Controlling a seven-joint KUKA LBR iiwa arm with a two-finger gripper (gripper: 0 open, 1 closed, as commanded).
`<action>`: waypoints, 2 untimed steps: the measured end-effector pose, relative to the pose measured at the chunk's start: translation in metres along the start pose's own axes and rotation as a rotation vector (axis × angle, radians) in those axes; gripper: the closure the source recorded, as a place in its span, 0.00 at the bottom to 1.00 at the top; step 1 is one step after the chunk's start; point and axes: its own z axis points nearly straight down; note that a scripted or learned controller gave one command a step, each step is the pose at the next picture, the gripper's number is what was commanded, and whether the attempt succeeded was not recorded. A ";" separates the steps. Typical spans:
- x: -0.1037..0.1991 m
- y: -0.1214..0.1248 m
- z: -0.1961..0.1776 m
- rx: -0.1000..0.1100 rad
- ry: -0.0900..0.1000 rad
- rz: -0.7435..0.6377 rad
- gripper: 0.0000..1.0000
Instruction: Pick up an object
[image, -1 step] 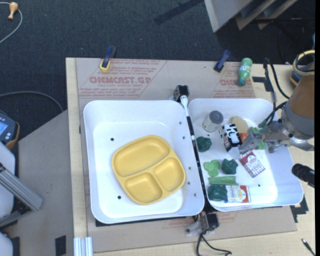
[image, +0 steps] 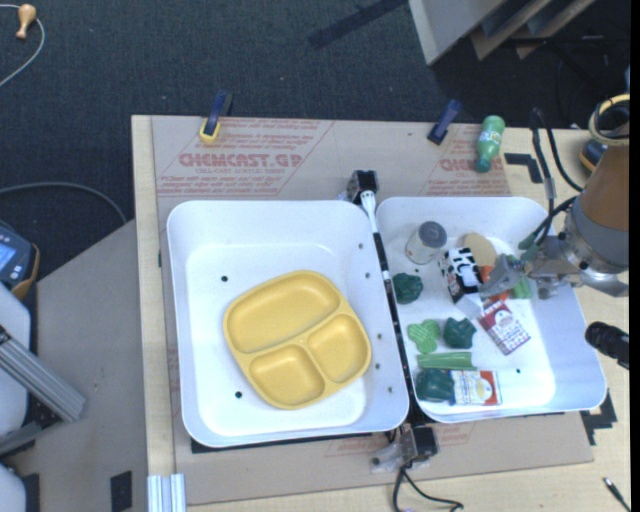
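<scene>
Gripper (image: 508, 275) reaches in low over the right bin (image: 570, 385) from its right edge, tip down among clutter near the bin's middle; whether it grips anything, I cannot tell. Candidates crowd beneath: a black-and-white toy (image: 461, 270), a red-and-white packet (image: 505, 328), green pieces (image: 443, 335). Left bin (image: 190, 240) carries a yellow divided tray (image: 297, 338), lying centred

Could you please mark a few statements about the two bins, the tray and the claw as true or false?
1. The yellow divided tray lies in the left bin. True.
2. The claw is over the left bin. False: it is over the right bin.
3. The green bottle lies inside the right bin. False: it lies on the board beyond it.
4. The small toys are in the right bin. True.
</scene>
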 end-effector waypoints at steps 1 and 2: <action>-0.002 -0.003 0.043 0.006 0.002 0.001 0.00; 0.003 -0.003 0.106 0.007 0.003 0.000 0.00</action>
